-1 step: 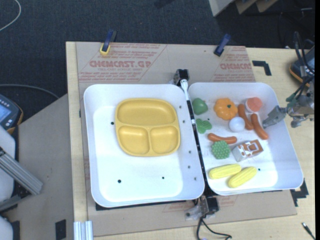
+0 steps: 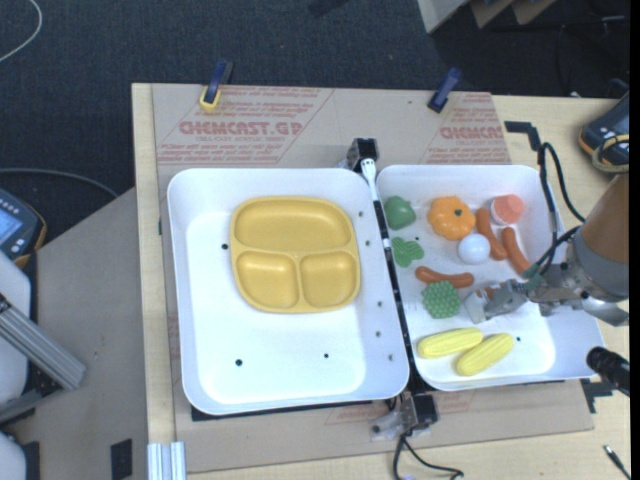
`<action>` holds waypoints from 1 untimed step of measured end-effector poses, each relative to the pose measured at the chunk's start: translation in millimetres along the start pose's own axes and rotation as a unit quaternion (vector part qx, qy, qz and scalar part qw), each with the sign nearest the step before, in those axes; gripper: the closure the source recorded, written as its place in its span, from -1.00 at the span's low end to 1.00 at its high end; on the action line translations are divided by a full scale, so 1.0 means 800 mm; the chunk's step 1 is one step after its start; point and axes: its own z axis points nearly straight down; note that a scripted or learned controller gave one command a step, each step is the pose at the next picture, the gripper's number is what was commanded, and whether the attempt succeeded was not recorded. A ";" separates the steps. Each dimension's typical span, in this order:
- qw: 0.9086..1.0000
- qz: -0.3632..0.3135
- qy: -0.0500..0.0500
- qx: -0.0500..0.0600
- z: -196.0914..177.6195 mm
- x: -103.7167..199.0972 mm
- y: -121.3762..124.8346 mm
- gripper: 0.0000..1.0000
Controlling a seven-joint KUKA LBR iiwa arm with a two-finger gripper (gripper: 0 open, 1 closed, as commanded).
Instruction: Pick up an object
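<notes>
The right bin (image 2: 468, 171) holds several toy foods: a green pepper (image 2: 399, 212), an orange pumpkin (image 2: 450, 218), a white ball (image 2: 473, 249), a red sausage (image 2: 444, 277), a broccoli (image 2: 440, 299), a yellow banana (image 2: 449, 343) and a corn cob (image 2: 485, 353). My gripper (image 2: 492, 304) reaches in from the right and sits low in this bin. It is just right of the broccoli and above the corn cob. I see nothing lifted off the bin floor.
The left bin (image 2: 200, 278) carries a yellow divided plate (image 2: 295, 253). An orange-red carrot piece (image 2: 512, 246) and a pink-topped piece (image 2: 508, 208) lie near the right bin's far right side. A cable (image 2: 550, 183) runs over that bin's right rim.
</notes>
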 end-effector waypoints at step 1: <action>1.000 0.000 -0.004 -0.008 -0.018 -0.012 0.039 -1.00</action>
